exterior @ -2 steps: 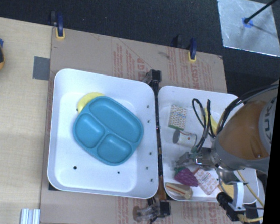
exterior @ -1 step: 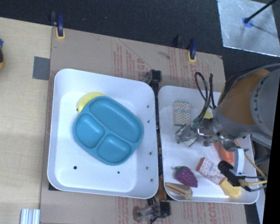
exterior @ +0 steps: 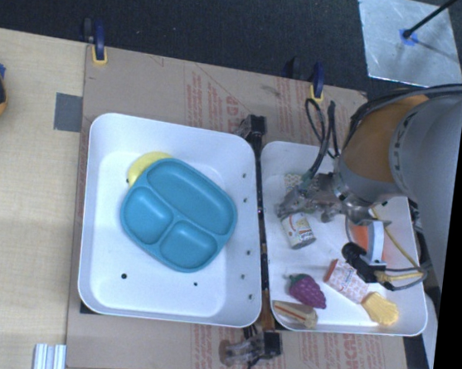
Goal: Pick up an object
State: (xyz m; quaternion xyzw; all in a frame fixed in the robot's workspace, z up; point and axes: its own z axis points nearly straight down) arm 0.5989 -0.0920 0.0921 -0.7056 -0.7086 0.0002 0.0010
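Glossy blue three-compartment plate [exterior: 179,214]

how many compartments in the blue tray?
3. The blue tray lies in the left bin, partly over a yellow object: one long compartment along its upper right, two smaller ones along its lower left.

Blue tray [exterior: 179,213] fills left bin [exterior: 94,280]; right bin [exterior: 277,164] looks crowded.
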